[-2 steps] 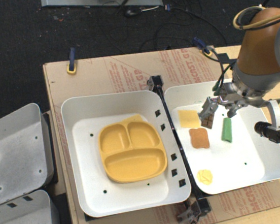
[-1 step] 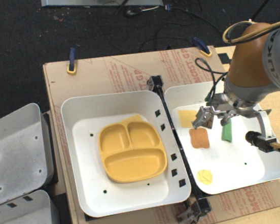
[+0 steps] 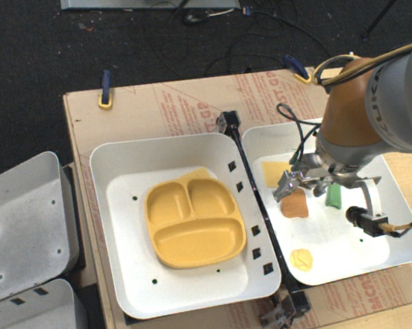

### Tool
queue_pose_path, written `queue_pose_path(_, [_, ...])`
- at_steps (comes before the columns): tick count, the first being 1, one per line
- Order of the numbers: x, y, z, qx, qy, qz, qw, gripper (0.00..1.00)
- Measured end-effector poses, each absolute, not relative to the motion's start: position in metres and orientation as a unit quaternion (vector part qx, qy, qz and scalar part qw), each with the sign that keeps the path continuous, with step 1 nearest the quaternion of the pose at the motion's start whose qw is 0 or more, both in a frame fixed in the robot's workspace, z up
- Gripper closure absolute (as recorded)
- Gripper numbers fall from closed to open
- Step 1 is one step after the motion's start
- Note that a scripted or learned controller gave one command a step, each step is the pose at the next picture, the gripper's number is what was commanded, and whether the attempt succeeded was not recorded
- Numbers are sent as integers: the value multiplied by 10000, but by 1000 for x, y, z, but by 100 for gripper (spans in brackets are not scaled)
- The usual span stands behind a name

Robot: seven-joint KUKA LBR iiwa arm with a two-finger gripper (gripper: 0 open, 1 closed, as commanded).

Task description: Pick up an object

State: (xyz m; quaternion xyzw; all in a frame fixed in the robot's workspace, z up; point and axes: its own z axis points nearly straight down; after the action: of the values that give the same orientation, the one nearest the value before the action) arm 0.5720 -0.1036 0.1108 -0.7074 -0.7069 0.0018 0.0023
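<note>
- The arm (image 3: 380, 111) comes in from the right edge of the view, its grey body and orange band bulking over the upper part of the right bin (image 3: 409, 246), with the wrist bent down toward the bin floor.
- The gripper (image 3: 290, 186) hangs low at the left side of the right bin, its metal tip just above a brown rounded object (image 3: 295, 207).
- Whether the claw is open, closed or gripping anything cannot be told: the metal parts blur together at this angle, and the brown object looks to lie under the tip, not clearly between anything.
- A black cable with an orange connector (image 3: 376, 226) trails from the wrist across the right side of the bin.
- Two shallow white bins sit side by side on the cardboard-covered bench (image 3: 154, 110), a black divider strip between them.
- The left bin (image 3: 121, 231) holds one yellow compartment plate (image 3: 196, 223), lying flat near the middle, with three sections.
- The right bin holds four loose things: one brown rounded object near the gripper, one pale yellow flat piece (image 3: 274, 171) just above it by the left wall, one green block (image 3: 334, 196) to the right of the brown one and partly under the wrist, and one small yellow lump (image 3: 301, 259) alone near the front edge.
- Two blue-and-yellow clamps (image 3: 106, 90) grip the far edge of the bench.
</note>
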Motion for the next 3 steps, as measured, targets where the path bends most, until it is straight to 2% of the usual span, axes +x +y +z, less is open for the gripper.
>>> queue_pose_path(1, [572, -103, 91, -7074, -7068, 8, 12, 0])
queue_pose_path(2, [573, -104, 104, -7078, -7064, -7, -12, 100])
queue_pose_path(3, [573, -102, 167, -7062, -7080, -18, -26, 100])
